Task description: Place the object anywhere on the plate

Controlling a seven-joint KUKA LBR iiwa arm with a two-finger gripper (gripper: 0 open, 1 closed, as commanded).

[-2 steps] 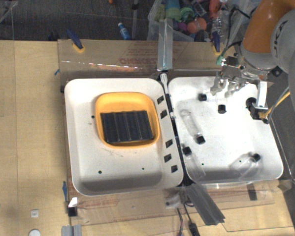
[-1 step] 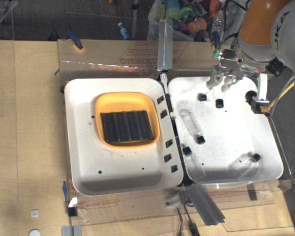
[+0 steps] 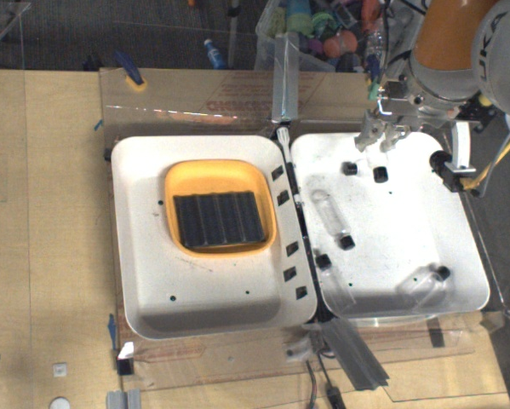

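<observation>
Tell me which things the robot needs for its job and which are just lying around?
For the job:
- yellow plate in the left bin
- dark ridged block lying on the plate
- gripper over the right bin

Just lying about:
- box of colourful toys
- blue clamp

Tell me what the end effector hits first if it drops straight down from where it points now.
Most likely the bare white floor of the right bin. The end effector points down over its far edge, just above two small dark pieces; depth is unclear, so it could clip one.
</observation>
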